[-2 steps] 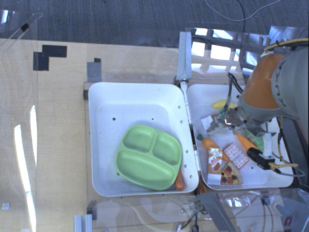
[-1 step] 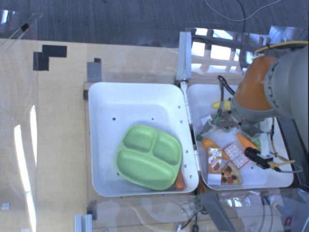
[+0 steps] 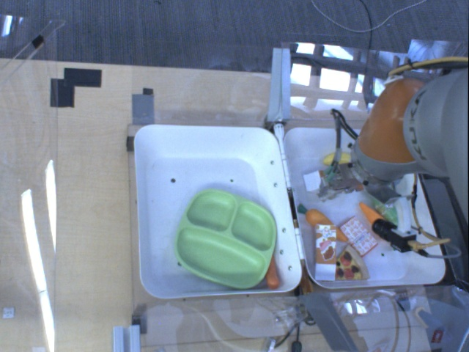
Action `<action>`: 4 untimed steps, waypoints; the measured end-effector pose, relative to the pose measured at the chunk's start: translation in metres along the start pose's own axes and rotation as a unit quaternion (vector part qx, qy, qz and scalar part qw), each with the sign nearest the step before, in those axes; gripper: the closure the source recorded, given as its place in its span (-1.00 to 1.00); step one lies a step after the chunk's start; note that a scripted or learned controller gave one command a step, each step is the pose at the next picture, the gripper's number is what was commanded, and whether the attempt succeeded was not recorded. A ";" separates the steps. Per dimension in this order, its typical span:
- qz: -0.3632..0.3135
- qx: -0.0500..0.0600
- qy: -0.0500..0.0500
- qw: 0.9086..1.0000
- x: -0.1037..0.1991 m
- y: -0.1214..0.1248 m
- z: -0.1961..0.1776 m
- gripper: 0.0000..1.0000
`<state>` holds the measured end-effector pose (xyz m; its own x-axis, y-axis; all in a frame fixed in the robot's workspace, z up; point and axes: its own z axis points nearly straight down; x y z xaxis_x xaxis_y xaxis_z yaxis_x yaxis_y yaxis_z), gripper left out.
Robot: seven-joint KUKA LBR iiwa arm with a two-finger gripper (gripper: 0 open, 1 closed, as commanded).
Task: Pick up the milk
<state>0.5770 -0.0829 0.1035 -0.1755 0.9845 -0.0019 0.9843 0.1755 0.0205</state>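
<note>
Well to the left of the jaws, the left bin holds a green divided plate and a small orange piece against its right wall; neither bears on the task.

Just left of the jaws, in the right bin, lies a small white box, judged to be the milk, though it is too small to confirm. It appears apart from the jaws, not between them.

The jaws hang low over the bin's upper left area beneath the arm. Whether they are open or closed cannot be told: cables and the wrist mask them.

Risks noted:
- A yellow item sits just behind the jaws; a closing stroke could take it instead of the milk.
- The milk lies tilted and close to the bin's left wall; a descent off-centre could push it against the wall rather than straddle it.
- Below the jaws, an orange carrot and a printed carton crowd the floor; mistaking the carton for the target is possible.
</note>
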 end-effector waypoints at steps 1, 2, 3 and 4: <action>0.000 0.000 0.000 1.000 0.000 0.000 0.000 -1.00; 0.000 0.001 0.001 1.000 0.000 0.000 -0.010 1.00; -0.001 -0.002 0.000 1.000 0.000 0.002 -0.011 -1.00; -0.020 0.006 0.001 1.000 -0.026 0.023 0.015 -1.00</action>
<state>0.6045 -0.1042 0.0890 -0.2142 0.9768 -0.0008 0.9768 0.2142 0.0086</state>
